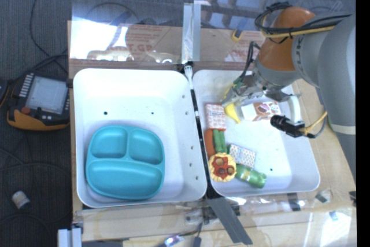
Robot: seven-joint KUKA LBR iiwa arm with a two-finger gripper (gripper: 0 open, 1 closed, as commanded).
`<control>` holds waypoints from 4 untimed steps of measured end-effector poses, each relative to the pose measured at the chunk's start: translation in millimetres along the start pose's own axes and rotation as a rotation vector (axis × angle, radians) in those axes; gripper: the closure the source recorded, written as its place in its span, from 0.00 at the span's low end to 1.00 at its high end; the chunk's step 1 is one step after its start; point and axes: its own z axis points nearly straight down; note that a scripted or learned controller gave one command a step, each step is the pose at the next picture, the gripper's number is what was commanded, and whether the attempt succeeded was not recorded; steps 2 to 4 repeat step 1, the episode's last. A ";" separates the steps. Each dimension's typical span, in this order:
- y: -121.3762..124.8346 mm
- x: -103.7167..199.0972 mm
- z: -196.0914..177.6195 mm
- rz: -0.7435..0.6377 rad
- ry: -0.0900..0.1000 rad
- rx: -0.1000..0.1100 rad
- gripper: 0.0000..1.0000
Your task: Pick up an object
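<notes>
The right bin point(289, 153) holds several toy foods. A yellow banana-like piece point(232, 112) lies near the bin's upper middle, with a white packet bearing a red picture point(263, 110) just to its right. A pink wafer packet point(215, 117) lies to the left, and below it sit an orange carrot point(208, 140) and a green vegetable point(219, 140). Further down are a small pizza point(222, 166), a checkered packet point(243, 155) and a green pickle point(252, 177). My gripper point(244, 92) hangs low over the bin's upper part, just above and right of the yellow piece.
A teal divided plate point(125, 162) lies in the left bin point(133, 95). The arm's orange band point(283, 37) and grey body point(335, 61) cover the right bin's far right corner. A black cable plug point(287, 124) hangs over the bin. A handheld pendant point(37, 100) lies on the floor at the left.
</notes>
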 end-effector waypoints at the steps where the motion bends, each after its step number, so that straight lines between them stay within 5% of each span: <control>1: 35.5 1.2 -102.2 -0.166 0.007 0.031 1.00; 4: 35.5 1.2 -102.2 -0.166 0.007 0.031 1.00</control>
